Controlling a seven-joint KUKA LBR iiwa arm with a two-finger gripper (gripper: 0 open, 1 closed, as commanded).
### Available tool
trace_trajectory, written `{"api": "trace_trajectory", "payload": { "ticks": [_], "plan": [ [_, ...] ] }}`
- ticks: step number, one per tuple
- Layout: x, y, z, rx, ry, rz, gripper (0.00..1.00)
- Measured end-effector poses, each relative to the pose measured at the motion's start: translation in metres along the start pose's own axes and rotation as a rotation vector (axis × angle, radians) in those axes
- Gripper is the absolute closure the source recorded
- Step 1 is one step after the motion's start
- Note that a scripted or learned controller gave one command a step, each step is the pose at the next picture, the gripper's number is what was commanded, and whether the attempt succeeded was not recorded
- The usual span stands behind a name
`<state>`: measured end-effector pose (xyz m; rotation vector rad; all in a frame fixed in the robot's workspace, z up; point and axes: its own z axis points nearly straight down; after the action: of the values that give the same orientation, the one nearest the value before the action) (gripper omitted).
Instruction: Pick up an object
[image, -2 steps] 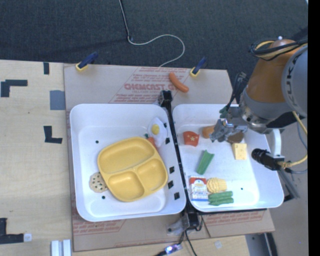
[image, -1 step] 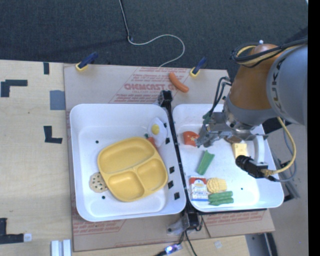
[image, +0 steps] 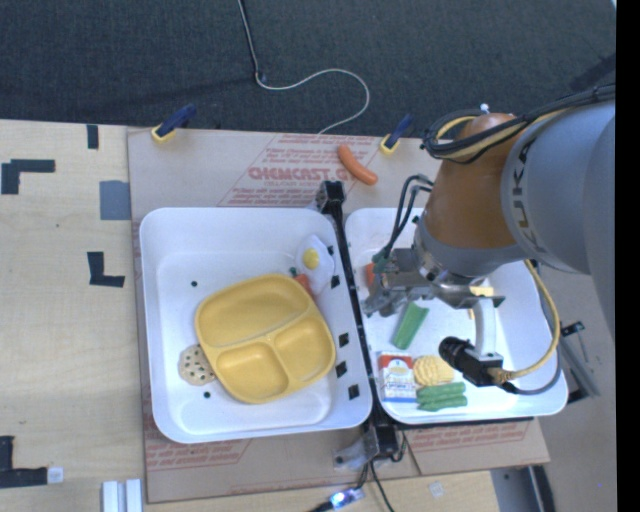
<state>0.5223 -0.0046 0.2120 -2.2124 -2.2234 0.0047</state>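
1. The gripper (image: 385, 290) hangs low over the right bin (image: 530, 400), at its left side close to the wall it shares with the left bin (image: 160, 300).
2. The green block (image: 410, 325) lies on the bin floor just below and slightly right of the gripper. Its long axis runs on a slant, upper right to lower left. Judged the nearest candidate for a pick.
3. Whether the fingers are spread or closed cannot be told; the metal parts merge into a dark cluster. Nothing is visibly held.
4. Other candidates sit nearer the front wall: a red-and-white packet (image: 397, 377), a ridged yellow piece (image: 433, 370) and a green pod (image: 441, 399).
5. The wrist and orange band hide the bin's rear portion.
6. The left bin carries a yellow divided plate (image: 265, 335), well apart from the gripper.
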Motion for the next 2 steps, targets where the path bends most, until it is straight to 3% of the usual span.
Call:
{"api": "trace_trajectory", "payload": {
  "ticks": [1, 2],
  "plan": [
    [0.044, -0.042, -0.006, 0.0, 0.0, 0.0, 1.0],
    [0.031, -0.038, -0.019, -0.004, -0.001, 0.004, 1.0]
  ]
}}
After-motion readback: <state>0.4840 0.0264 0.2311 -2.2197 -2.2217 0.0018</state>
